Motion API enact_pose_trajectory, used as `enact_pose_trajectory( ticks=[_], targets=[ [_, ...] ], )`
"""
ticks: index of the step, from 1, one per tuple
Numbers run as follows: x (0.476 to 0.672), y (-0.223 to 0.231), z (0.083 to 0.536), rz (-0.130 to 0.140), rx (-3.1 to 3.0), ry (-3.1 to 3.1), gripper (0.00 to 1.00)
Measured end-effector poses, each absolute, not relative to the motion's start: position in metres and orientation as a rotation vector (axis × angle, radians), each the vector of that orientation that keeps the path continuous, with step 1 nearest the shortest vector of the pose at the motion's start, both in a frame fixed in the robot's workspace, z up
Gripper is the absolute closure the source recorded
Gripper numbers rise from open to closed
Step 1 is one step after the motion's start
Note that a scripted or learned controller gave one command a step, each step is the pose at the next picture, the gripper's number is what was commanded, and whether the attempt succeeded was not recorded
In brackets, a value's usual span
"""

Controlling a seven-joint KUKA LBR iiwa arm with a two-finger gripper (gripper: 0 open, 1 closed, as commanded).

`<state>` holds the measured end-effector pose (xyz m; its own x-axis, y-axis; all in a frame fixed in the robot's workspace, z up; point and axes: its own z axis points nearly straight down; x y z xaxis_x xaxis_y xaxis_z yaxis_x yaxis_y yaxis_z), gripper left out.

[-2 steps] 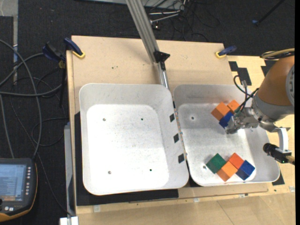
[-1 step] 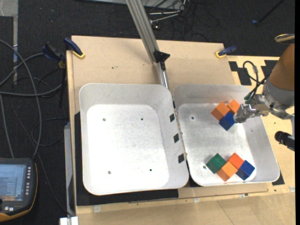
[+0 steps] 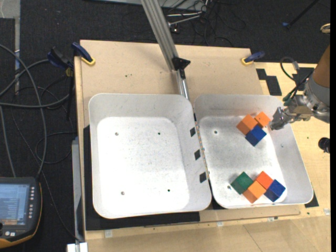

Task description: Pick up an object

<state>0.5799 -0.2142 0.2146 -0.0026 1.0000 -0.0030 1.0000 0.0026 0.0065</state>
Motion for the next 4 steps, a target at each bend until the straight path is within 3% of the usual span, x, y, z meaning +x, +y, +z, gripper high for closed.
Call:
enact_pose_trajectory(
  ticks=[2,4],
  targets=[
    [0.612,-0.115,0.235,0.005,2.211,2.229,1.0],
    [0.634,-0.013,0.218,0.002,2.212,2.231,1.0]
  ],
)
